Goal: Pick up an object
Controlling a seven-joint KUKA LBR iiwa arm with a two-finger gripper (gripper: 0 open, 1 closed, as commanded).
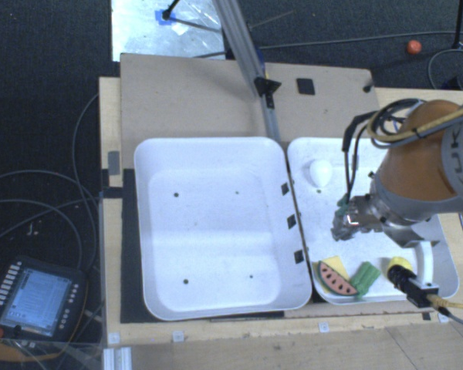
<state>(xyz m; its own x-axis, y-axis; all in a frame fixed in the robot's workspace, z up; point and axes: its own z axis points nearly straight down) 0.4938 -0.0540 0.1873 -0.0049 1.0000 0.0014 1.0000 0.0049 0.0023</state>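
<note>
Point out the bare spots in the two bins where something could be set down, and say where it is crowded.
The left bin offers bare floor between all four walls. In the right bin, a bare strip runs beside the divider, between the white egg-shaped object and the watermelon slice. Its near edge is crowded: watermelon slice, green piece, yellow piece, with the gripper just above.

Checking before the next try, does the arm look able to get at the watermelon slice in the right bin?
Probably yes. The watermelon slice lies uncovered near the right bin's front edge, just below the gripper. A green piece beside it might crowd the approach.
</note>
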